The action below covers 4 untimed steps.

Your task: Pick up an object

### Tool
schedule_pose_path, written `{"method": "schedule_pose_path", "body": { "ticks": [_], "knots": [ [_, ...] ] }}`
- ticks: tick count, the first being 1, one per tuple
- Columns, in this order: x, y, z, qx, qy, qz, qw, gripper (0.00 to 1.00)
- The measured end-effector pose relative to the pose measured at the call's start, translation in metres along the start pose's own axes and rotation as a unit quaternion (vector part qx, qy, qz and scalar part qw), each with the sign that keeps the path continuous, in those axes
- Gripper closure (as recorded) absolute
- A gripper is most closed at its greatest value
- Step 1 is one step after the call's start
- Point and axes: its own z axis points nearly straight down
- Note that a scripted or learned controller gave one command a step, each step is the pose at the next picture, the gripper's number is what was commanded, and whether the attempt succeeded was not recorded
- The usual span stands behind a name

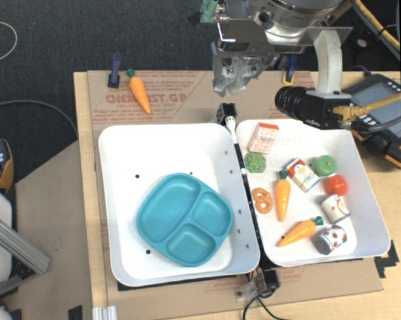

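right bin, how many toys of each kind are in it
Right bin:
carrots: 2
milk cartons: 2
pink box: 1
broccoli: 1
pretzel: 1
green apple: 1
tomato: 1
can: 1
Total: 10

Dark speckled carpet floor (46, 56), loose white cable (5, 28), pale wooden bench (83, 193), brown cardboard sheet (178, 91)

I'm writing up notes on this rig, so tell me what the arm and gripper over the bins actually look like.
The arm is rounded grey metal, with a white upright part beside it. Below hangs the gripper, a boxy block of bare silvery metal with dark gaps and a small green piece on its upper left corner. Yellow and black cables trail off behind the arm to the right. I can't make out any orange band or lettering here.
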Motion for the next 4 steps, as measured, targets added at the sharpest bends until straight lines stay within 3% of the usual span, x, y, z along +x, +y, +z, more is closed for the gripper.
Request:
{"method": "schedule_pose_path", "body": {
  "ticks": [1, 2, 3, 4],
  "knots": [
    [0.048, -0.02, 0.021, 0.007, -0.002, 0.0, 1.0, 1.0],
    [0.046, -0.018, 0.009, 0.004, -0.002, 0.002, 1.0, 1.0],
    [0.044, 0.028, 0.026, 0.003, -0.002, 0.005, 1.0, 1.0],
    [0.045, -0.043, 0.122, 0.011, -0.004, 0.002, 0.9999, 1.0]
  ]
}}
